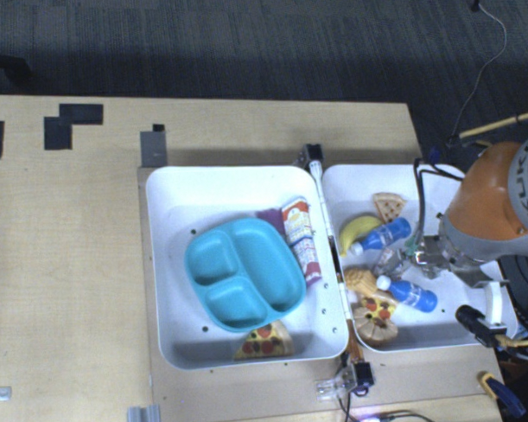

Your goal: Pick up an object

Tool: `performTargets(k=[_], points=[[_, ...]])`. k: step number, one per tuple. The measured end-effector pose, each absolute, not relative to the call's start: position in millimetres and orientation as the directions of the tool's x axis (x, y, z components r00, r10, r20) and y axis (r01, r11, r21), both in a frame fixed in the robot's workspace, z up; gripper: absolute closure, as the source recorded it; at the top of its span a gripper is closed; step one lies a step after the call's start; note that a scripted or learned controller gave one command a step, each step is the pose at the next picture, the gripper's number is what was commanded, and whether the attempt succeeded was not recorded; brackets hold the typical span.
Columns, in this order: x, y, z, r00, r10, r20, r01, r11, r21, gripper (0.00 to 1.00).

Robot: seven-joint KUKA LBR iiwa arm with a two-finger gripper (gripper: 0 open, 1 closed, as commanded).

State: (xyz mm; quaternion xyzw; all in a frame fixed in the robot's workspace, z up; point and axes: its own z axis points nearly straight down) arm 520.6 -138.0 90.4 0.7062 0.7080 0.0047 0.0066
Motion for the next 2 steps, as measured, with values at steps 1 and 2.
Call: performTargets(k=[1, 2], points=[[551.9, -99, 90, -0.003, 1.000, -0.003, 1.000, 0.003, 0.016, 0.00], [554.9, -97, 104, -0.005, 1.000, 0.000, 1.000, 0.005, 0.024, 1.00]])
